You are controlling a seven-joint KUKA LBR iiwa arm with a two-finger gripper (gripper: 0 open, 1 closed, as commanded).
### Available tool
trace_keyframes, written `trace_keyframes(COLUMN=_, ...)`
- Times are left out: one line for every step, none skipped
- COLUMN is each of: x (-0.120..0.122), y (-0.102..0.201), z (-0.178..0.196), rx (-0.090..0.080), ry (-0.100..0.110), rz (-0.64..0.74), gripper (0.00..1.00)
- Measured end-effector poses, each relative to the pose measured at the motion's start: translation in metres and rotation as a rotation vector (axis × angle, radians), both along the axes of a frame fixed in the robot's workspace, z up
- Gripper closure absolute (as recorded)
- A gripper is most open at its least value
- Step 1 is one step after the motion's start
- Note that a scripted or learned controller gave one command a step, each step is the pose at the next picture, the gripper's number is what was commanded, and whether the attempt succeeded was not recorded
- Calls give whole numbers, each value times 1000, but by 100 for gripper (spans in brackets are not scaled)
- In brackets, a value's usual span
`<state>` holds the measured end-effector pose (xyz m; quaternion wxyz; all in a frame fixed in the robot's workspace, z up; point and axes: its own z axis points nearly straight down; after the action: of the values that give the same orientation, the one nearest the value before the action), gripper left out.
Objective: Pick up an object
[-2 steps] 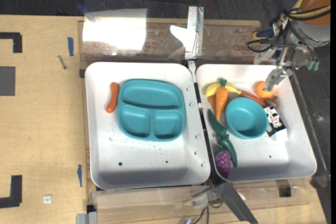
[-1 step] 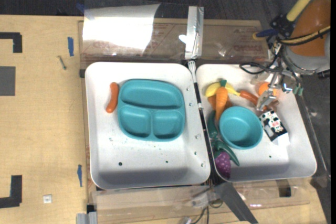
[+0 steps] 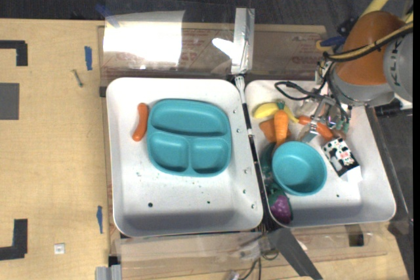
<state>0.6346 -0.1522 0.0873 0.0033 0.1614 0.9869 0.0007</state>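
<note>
The claw (image 3: 319, 120) hangs low in the right bin (image 3: 377, 197), its grip impossible to judge; just beside it lie a carrot (image 3: 281, 126), a banana (image 3: 265, 110) and a black-and-white block (image 3: 340, 155); the teal bowl (image 3: 299, 168) sits nearer; a divided teal plate (image 3: 189, 136) occupies the left bin (image 3: 125, 160).

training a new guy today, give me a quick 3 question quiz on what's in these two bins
1. True or false: the divided teal tray lies in the left bin.
2. What lies beside that tray's left edge? A) sausage B) spoon C) sponge
3. Fill in: the teal bowl sits in the ____ bin.

Key: 1 true. 2 A, the orange sausage. 3 right; the carrot and the claw are in the right bin too.
</note>
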Motion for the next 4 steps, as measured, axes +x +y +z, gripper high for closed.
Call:
trace_keyframes(x=-28, y=34, z=1, rx=0, ry=-2, rz=-92, gripper=0)
trace_keyframes(x=-6, y=50, z=1, rx=-2, ry=-4, rz=40, gripper=0)
trace_keyframes(x=-50, y=5, z=47, rx=-4, ry=-2, rz=195, gripper=0)
trace_keyframes(x=-64, y=15, z=2, rx=-2, ry=-13, rz=30, gripper=0)
